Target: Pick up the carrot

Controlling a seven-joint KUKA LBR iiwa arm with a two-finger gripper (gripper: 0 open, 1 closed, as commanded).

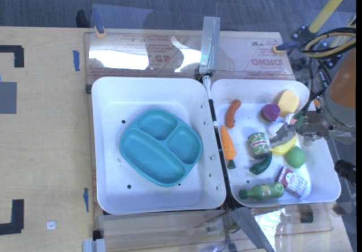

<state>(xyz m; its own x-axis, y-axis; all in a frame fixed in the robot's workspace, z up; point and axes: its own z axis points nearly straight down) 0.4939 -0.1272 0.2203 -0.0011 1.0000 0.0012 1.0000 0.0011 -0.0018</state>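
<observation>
From my remote seat I look down at a slant on a wooden bench carrying two shallow white bins side by side. The left bin [107, 98] holds only a turquoise divided plate [161, 146], lying flat near its middle. The right bin [328, 186] is crowded with toy food. The carrot [227, 143], orange with a small green top pointing toward the near edge, lies lengthwise against the bin's left wall, just beside the divider between the two bins. Just beyond it, farther from me, lies a reddish sausage [232, 112]. To the carrot's right sit a small green-labelled can [258, 144] and a dark green pepper-like piece [261, 164]; a green bottle [262, 191] lies on its side along the near wall with a small pink-and-white carton [293, 183] by it. Toward the far right are a purple piece [270, 112], a yellow piece [289, 99], a lime-green ball [295, 157] and a banana [284, 145]. The arm reaches in from the right, and its gripper [287, 130] hangs low over the banana, well apart from the carrot; I cannot tell how the claw is set. I judge the pick has not begun: the arm must cross left over the can, and the carrot's snug place by the wall leaves little room on that side.
</observation>
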